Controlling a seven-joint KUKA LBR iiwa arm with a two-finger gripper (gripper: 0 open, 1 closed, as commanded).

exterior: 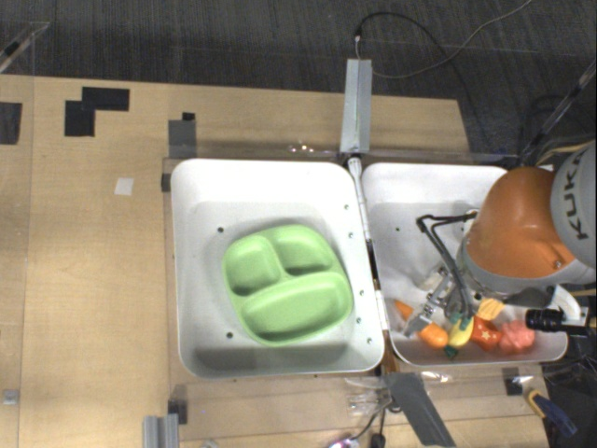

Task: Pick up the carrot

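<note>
Gripper (438, 301) low in the right bin (410, 194), jaw state cannot be told, orange carrot (417, 326) just beneath among toy food, green divided plate (287, 283) in the left bin (196, 250)

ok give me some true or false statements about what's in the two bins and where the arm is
1. The green divided plate lies in the left bin. True.
2. The carrot lies on the green plate. False: it lies in the right bin, near that bin's front left corner.
3. The gripper is over the right bin, close to the carrot. True.
4. The toy foods are spread evenly across both bins. False: they cluster along the right bin's front edge, among them a red piece and a pink piece.
5. The arm's orange band hangs over the left bin. False: it is over the right bin.
</note>
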